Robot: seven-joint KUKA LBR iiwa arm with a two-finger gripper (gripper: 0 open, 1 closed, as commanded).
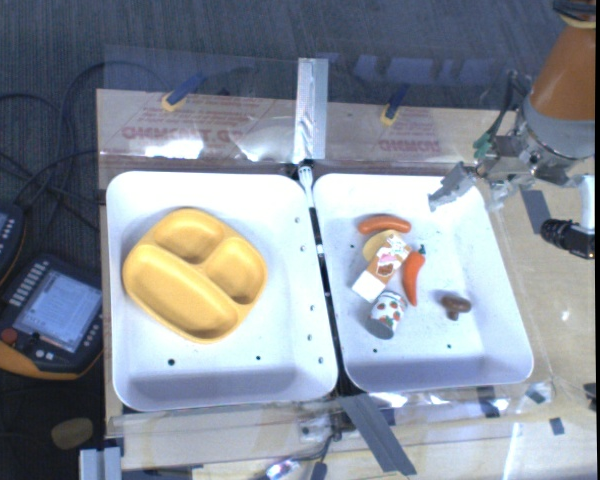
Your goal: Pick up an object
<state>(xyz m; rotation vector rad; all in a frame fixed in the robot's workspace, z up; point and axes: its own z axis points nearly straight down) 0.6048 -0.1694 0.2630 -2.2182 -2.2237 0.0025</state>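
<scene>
On the wooden bench (130, 118) over dark carpet (180, 13), two white bins (220, 378) sit side by side. Left of the gripper (446, 190), whose jaw state I cannot tell, lie a sausage (384, 224) and carrot (412, 275).

We see our arm (565, 73) reaching in from the right, orange band above the wrist, gripper (458, 183) hanging low, pointing left, holding nothing visible.

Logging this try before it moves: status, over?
Gripper over right bin's top-right corner, holding nothing. Hot dog, carrot, brown piece lying untouched. Yellow tray in left bin. Path clear.
</scene>
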